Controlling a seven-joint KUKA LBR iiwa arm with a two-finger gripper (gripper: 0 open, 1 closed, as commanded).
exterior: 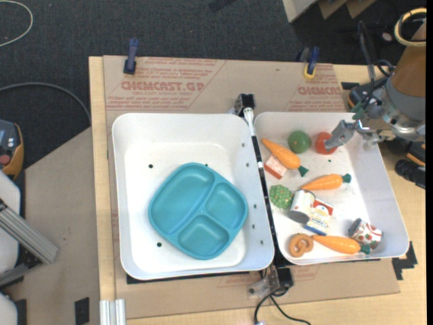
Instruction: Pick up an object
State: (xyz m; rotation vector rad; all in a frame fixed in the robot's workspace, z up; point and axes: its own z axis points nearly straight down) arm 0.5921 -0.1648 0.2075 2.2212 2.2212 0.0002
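The right bin (392, 202) holds several toy foods. A red tomato (323, 143) and a green ball (299, 141) lie near its far edge. An orange carrot (281, 153) lies at the far left over a small red and white box (273, 167). A second carrot (325, 182) is in the middle and a third (336, 244) near the front. My gripper (344, 132) hangs low at the far right of this bin, just right of the tomato and close to it. Nothing is visibly held.
A teal divided plate (197, 210) lies in the left bin (128, 181). In the right bin there are also a green leafy piece (281, 196), a white and red packet (312, 212), a brown ring (300, 244) and a patterned cup (366, 233).
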